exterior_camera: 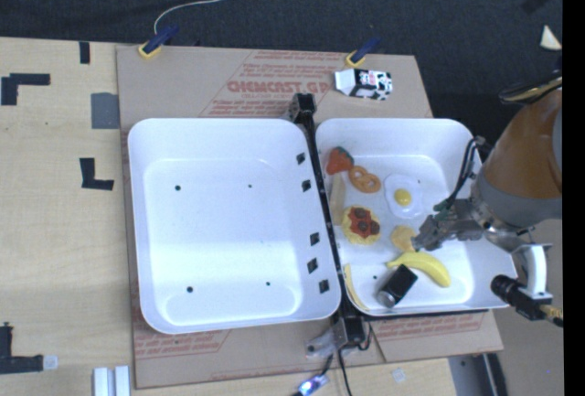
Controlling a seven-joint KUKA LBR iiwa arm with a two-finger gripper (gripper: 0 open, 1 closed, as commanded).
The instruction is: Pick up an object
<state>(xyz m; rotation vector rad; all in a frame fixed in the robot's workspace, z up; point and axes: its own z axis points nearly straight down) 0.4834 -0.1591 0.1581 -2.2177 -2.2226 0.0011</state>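
The right bin [439, 136] holds several toy foods: a fried egg [402, 197], a pretzel [366, 179], an orange-red piece [340, 161], a small pizza-like piece [362, 224], a yellow lump [402, 237], a banana [426, 268] and a black block [396, 285]. The gripper [426, 237] reaches in from the right, low over the bin, just right of the yellow lump and above the banana. I see nothing between its dark fingers.
The left bin [146, 202] sits beside the right one, with a black divider strip [313, 202] between them. A small black-and-white item [366, 83] lies on the cardboard behind the bins. The arm's grey and orange body [530, 175] looms over the right bin's edge.
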